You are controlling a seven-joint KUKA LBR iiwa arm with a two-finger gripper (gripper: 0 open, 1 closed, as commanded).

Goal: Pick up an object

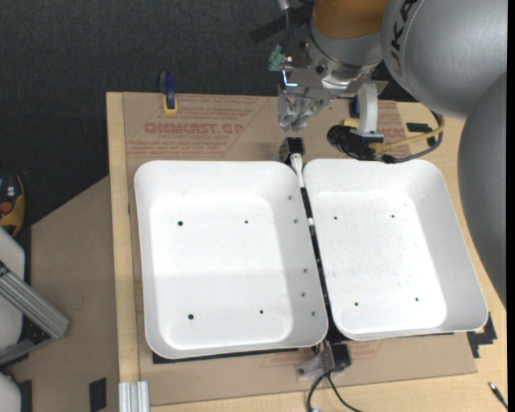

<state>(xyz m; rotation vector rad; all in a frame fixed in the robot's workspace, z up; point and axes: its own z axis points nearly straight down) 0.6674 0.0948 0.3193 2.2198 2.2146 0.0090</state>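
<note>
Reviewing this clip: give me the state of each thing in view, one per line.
gripper: raised beyond the bins' far edge, nothing visible between its fingers
left bin: flat on the bench, only small dark dots on its floor
right bin: flat, touching the left bin
blue clamp: upright on the board's far edge

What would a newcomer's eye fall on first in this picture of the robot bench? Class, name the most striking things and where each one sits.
The bulky grey arm with its orange band looms in from the upper right, its two-finger gripper hanging above the far end of the seam between the bins. Below, two shallow white plastic bins, left and right, lie side by side across the middle. They rest on a brown cardboard sheet with red lettering.
</note>
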